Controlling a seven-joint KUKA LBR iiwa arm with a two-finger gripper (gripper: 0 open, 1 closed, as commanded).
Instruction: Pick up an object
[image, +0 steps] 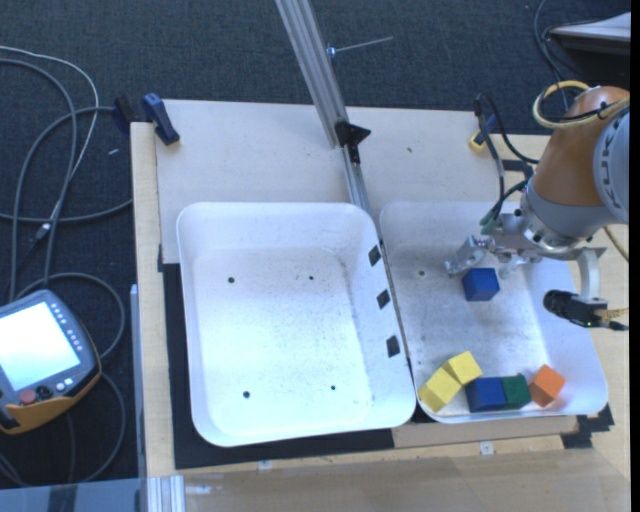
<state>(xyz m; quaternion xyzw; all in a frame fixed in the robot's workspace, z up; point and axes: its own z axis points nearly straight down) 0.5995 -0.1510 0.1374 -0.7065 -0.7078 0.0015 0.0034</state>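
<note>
Blue cube, a small solid block, sits on the floor of the right-hand shallow white bin, toward the middle of its upper half and well apart from the other blocks. I read it as the target because the two-finger gripper on my grey arm hangs right at it, the metal finger parts reaching to the cube's top edge. Whether the cube is between the fingers, or how wide they stand, I cannot tell; I therefore do not count it as held.

Five more blocks lie in a tight cluster along the near wall of the same bin: two yellow blocks, a second, dark blue block, a green block and an orange block. Their crowding would leave little finger room, which in my judgement explains choosing the isolated cube.

Left-hand white bin bears no blocks.
</note>
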